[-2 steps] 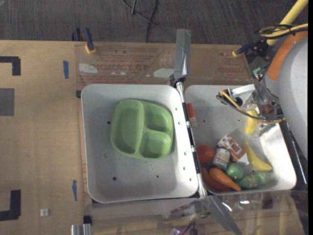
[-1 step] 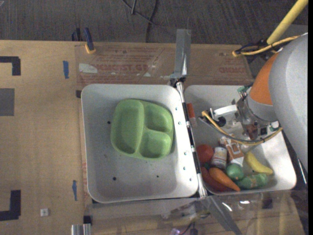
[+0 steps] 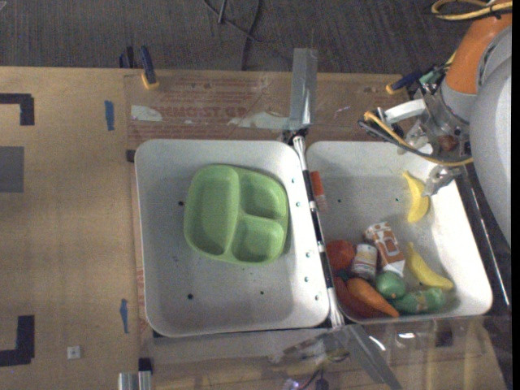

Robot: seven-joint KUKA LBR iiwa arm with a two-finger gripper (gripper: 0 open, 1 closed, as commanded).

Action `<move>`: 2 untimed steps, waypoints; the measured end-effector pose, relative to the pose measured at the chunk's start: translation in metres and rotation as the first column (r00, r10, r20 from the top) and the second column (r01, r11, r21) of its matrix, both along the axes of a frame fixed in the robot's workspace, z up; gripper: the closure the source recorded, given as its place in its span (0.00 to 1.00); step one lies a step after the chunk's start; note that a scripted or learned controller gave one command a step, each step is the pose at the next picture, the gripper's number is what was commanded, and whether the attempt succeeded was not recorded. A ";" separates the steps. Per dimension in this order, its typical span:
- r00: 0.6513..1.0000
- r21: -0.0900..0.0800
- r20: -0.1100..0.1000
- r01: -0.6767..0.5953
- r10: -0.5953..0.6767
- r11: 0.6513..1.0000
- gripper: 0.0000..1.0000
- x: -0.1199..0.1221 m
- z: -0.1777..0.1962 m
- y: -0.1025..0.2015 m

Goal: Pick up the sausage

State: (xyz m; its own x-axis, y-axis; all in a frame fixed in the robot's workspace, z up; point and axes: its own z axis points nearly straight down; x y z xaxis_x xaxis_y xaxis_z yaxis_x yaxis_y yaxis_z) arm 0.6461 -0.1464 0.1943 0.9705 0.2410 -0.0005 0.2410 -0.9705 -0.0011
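Here, the slim reddish sausage (image 3: 318, 191) lies along the right bin's (image 3: 357, 169) smooth left wall, while the metal gripper (image 3: 437, 177) hovers by a curved banana (image 3: 417, 198), finger spread indiscernible.

Green tray (image 3: 236, 214) in left bin (image 3: 162, 299) — bananas (image 3: 417, 198) rt

Grey arm (image 3: 496, 96) enters from right, orange band uppermost; claw (image 3: 435, 177) hangs low, tilted leftward.
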 end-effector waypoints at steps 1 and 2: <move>0.994 -0.001 0.005 -0.105 0.105 0.994 0.00 -0.109 -0.096 0.018; 0.999 -0.001 0.003 -0.046 0.046 0.999 0.00 -0.027 -0.107 -0.033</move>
State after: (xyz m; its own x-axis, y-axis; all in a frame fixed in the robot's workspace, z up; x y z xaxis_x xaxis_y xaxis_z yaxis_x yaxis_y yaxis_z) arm 0.6187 -0.1792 0.0874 0.9585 0.2851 0.0025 0.2851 -0.9585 0.0005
